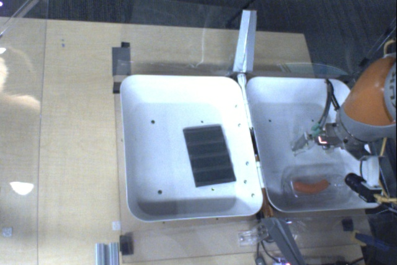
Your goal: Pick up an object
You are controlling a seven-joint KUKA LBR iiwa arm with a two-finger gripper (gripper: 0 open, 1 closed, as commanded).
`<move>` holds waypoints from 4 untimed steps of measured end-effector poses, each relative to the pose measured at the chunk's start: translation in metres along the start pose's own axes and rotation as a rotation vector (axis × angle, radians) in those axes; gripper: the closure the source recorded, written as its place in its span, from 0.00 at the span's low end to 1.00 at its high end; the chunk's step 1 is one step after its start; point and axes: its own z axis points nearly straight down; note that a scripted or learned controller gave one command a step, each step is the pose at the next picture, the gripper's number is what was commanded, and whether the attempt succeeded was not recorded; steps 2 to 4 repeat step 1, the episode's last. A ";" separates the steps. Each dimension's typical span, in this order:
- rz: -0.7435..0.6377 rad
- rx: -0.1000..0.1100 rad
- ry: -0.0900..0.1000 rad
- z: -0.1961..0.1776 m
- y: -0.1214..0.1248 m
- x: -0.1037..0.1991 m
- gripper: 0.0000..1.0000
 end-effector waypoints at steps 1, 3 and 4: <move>0.122 0.003 0.000 0.003 0.084 -0.017 0.00; 0.122 0.003 0.000 0.003 0.084 -0.017 0.00; 0.122 0.003 0.000 0.003 0.084 -0.017 0.00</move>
